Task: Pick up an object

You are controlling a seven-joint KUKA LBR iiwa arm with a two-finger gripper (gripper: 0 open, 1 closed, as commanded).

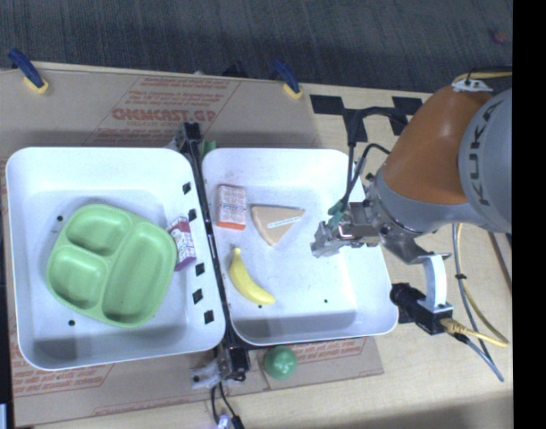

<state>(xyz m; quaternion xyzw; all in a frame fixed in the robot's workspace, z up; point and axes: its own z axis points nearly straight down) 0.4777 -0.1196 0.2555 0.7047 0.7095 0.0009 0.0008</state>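
Note:
In the right bin (344,322) lie a yellow banana (249,281), a tan wedge like a sandwich slice (275,221) and a small orange-and-white box (231,206). My gripper (331,237) hangs over the right part of that bin, to the right of the wedge and apart from it. Nothing shows between its fingers. The grey arm with its orange band (438,150) comes in from the right and hides the bin's right wall.
The left bin (22,266) holds a green divided plate (110,263) and a small purple packet (182,242) by the divider. A green ball (279,362) rests on the cardboard in front of the right bin. Blue clamps (27,70) hold the cardboard's far edge.

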